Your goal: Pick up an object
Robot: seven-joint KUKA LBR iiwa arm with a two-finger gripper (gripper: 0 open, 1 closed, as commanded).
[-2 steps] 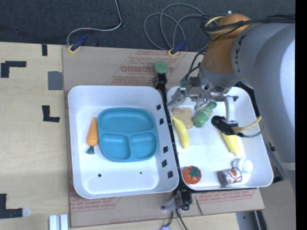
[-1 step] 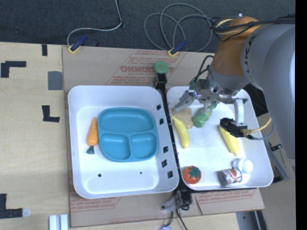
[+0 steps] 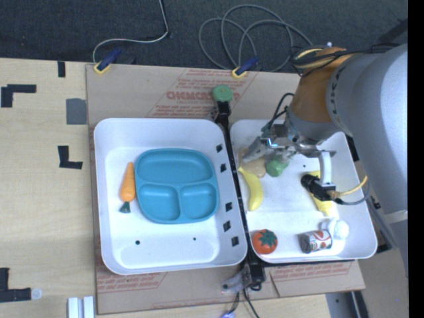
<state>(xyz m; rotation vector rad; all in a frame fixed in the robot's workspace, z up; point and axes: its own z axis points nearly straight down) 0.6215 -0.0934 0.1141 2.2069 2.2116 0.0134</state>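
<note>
My gripper point(image 3: 267, 154) hangs low over the upper left part of the right bin point(image 3: 291, 250). Right under its tip lies a small green object point(image 3: 275, 167), touching it or very close; whether it is held I cannot tell. A yellow banana point(image 3: 253, 189) lies just left and below, beside the bin's left wall. A red tomato point(image 3: 265, 241) and a tipped can point(image 3: 317, 240) rest near the bin's front edge. A yellow item point(image 3: 323, 206) lies at the right, partly hidden by a black part.
The left bin point(image 3: 109, 144) holds a blue divided plate point(image 3: 177, 184) with an orange carrot point(image 3: 127, 183) beside it. The grey arm with its orange band point(image 3: 318, 91) covers the right bin's upper right corner. Cables point(image 3: 252, 38) lie behind the bins.
</note>
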